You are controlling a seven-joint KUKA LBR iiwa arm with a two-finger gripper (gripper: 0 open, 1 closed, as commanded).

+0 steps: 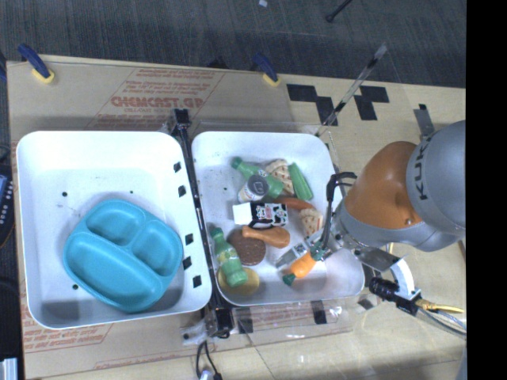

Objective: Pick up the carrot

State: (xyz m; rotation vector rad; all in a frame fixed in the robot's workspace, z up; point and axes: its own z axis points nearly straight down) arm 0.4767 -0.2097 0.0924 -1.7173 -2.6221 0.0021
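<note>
The carrot (301, 267) is a short orange piece with a green top. It lies near the front right corner of the right bin (333, 287). My gripper (306, 251) hangs directly over the carrot's green end, touching or almost touching it. The grey arm and its orange band (379, 196) reach in over the bin's right wall and hide part of that side.
The right bin also holds a green bottle (257, 174), a green pickle (300, 180), a black-and-white box (268, 213), an orange drumstick (266, 235), a brown disc (251, 249) and another green bottle (229, 262). A blue divided plate (123, 252) lies in the left bin (47, 157).
</note>
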